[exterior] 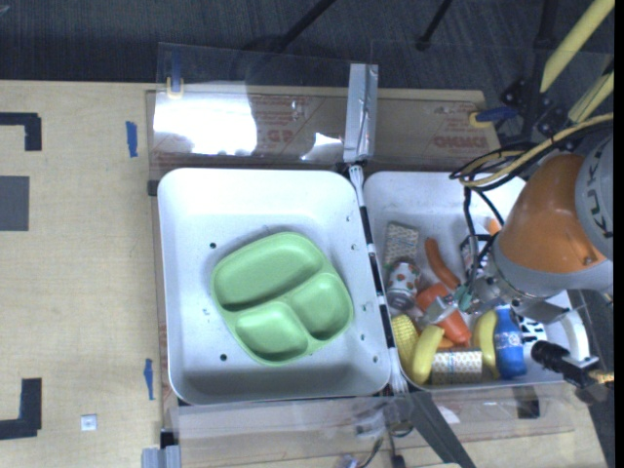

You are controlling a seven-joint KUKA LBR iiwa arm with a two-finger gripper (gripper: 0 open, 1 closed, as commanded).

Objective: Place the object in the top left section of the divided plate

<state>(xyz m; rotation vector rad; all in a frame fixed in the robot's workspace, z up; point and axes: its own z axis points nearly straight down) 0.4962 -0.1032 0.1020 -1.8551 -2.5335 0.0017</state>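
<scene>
Two white bins sit side by side on the bench. The left bin holds a green divided plate, set at a slant near the bin's centre. The plate has three sections — one large section along its upper left and two smaller ones toward its lower right. All three sections are bare green.

The right bin holds a cluster of small items in its lower half:
- a banana, lying near the bin's left wall;
- a corn cob, just beside the banana;
- a blue bottle, toward the right;
- a silver can, lying on its side between the banana and the bottle;
- a carrot, above the cluster;
- a grey packet, near the divider.

The arm reaches in from the right, its orange band above the right bin. The gripper is low among the items, near the carrot and an orange piece. Its finger state cannot be determined; clutter and the wrist body mask the tips, and no item can be confirmed as gripped.

Which item is the task's object cannot be determined — every item lies in the right bin, apart from the plate.
</scene>
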